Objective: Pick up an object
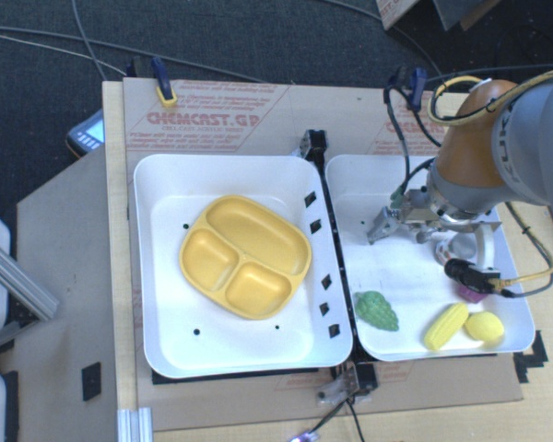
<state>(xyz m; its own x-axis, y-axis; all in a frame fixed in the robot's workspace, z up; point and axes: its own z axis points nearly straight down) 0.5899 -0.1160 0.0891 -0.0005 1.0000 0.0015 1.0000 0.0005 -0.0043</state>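
Dark carpet surrounds the worktop [258, 99], a brown board carrying two shallow white bins side by side. Left bin [157, 247]: contains one yellow divided tray [246, 256], lying flat near its centre. Right bin [369, 182]: contains a green leafy item [377, 309] at its near-left corner, plus a yellow corn cob [444, 326] and a yellow lemon [484, 327] touching each other at the near edge. Grey arm [507, 145] with orange band reaches over the right bin. Pincer [398, 224] hangs above bare bin floor, apart from all items; finger state cannot be determined.
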